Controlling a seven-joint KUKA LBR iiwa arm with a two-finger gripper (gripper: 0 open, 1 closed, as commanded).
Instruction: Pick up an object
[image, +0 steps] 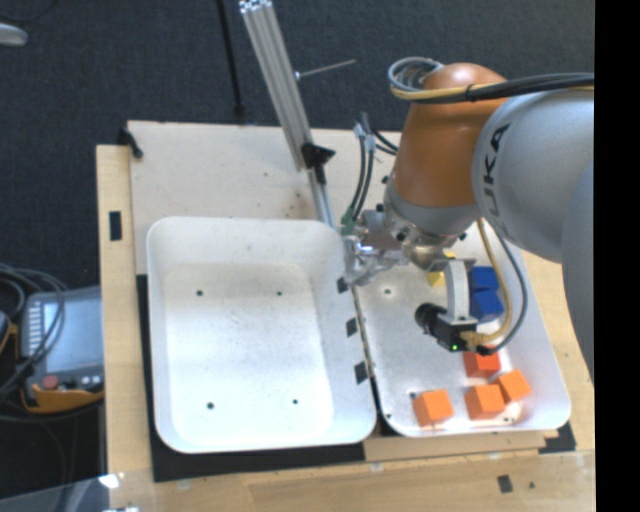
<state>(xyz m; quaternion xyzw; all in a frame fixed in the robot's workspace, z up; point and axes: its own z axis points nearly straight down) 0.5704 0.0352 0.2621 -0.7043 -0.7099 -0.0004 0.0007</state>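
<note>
Small orange blocks (434, 407) lie clustered in the right bin (400, 330).

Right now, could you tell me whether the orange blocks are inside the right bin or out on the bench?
Inside. The orange blocks lie on the floor of the right bin, near its front rim, below the arm.

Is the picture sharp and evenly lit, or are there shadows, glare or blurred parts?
Camera view: light is even and soft, with no strong glare on the left bin; the arm close to the lens looks soft, and the orange blocks are clear but slightly fuzzy; faint shadow lies under the arm in the right bin.
</note>
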